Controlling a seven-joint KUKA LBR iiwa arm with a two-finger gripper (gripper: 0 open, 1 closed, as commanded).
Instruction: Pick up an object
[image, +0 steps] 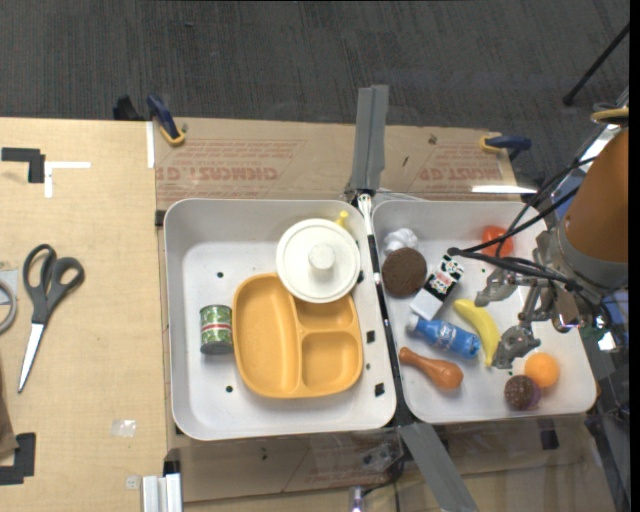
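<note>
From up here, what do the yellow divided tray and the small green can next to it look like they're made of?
The yellow divided tray looks like moulded plastic: one even colour, rounded rims, a soft sheen. The small green can seems to be metal with a printed label, judging by its pale, shiny top rim, though it could be a plastic toy. Both lie in the left white bin.

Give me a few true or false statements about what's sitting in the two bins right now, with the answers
1. The yellow divided tray lies in the left bin. True.
2. The white lid sits in the right bin. False: it rests in the left bin, overlapping the tray's upper corner.
3. The banana lies in the right bin. True.
4. The scissors are inside the left bin. False: they lie on the bench, left of both bins.
5. The green can is left of the tray. True.
6. The gripper hovers over the left bin. False: it is over the right bin.
</note>
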